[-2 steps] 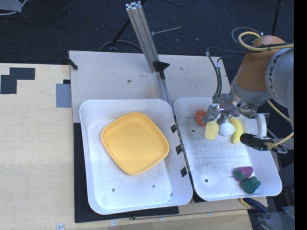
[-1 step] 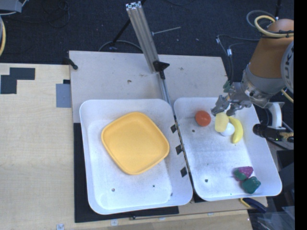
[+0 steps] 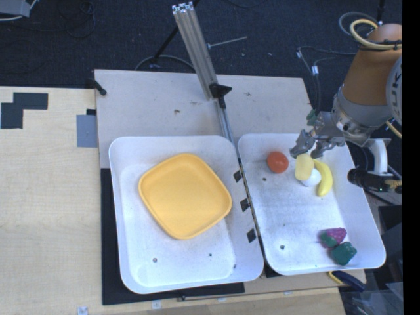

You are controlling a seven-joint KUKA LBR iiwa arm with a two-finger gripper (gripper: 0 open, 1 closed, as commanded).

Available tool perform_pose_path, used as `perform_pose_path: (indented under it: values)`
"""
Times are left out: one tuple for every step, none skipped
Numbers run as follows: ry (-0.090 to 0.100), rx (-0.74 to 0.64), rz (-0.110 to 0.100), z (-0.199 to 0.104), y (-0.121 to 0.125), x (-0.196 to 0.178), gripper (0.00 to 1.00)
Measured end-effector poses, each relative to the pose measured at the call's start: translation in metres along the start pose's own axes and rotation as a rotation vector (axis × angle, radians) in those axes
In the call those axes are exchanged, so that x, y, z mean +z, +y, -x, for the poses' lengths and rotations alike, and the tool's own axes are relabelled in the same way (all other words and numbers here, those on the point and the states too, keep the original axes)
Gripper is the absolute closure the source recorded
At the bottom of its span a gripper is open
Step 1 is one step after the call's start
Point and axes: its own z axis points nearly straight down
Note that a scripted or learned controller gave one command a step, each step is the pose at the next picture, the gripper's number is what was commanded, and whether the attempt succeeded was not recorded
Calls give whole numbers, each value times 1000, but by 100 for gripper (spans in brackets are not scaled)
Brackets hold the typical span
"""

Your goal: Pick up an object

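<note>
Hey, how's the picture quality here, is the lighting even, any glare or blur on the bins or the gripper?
Camera view: lighting is soft and even, both bins bright white without harsh glare; the yellow plate shows only a mild sheen; shadows under the objects are faint; the gripper looks slightly soft, so detail there is hard to read.

Readable text: none, from where I stand.
Bins (image 3: 131, 176): plain white, unmarked.
Plate (image 3: 184, 195): plain yellow, no label.
</note>
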Motion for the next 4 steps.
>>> perform_pose_path:
  values:
    - [1, -4, 0, -56, 2, -8, 100]
    - [1, -3, -1, -106, -7, 3, 100]
    - [1, -3, -1, -153, -17, 7, 100]
    - [1, -3, 0, -203, -8, 8, 100]
